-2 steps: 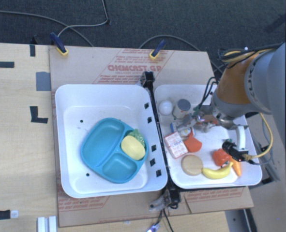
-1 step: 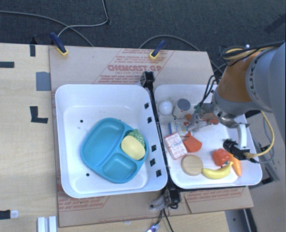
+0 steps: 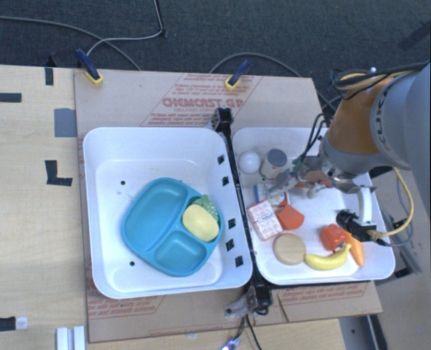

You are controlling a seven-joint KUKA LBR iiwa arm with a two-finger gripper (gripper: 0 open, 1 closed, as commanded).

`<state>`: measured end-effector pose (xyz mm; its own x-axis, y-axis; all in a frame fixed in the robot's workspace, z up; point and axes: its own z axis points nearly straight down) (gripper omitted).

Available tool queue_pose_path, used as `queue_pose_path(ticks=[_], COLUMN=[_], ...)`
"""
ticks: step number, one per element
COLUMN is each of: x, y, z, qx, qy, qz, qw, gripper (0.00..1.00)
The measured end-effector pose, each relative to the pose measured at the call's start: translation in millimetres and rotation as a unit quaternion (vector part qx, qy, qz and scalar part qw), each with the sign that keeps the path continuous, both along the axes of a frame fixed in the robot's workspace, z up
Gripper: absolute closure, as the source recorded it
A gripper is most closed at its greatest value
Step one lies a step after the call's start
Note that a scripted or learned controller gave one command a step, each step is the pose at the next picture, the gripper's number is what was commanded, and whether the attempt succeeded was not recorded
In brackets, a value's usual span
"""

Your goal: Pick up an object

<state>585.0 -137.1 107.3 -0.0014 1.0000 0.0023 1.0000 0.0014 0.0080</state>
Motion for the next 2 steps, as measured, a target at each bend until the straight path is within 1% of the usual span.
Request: queue_pose_path(ticks=[1,2], x=[50.9,59.1], y=[25.7,22.6], z=[-20.8,-21.3], qx=[-0.0017,-0.0006], qy=[0.001,0.004], qz=[0.001,0.001], qw=[1.0,1.0], gripper=[0.0,0.0])
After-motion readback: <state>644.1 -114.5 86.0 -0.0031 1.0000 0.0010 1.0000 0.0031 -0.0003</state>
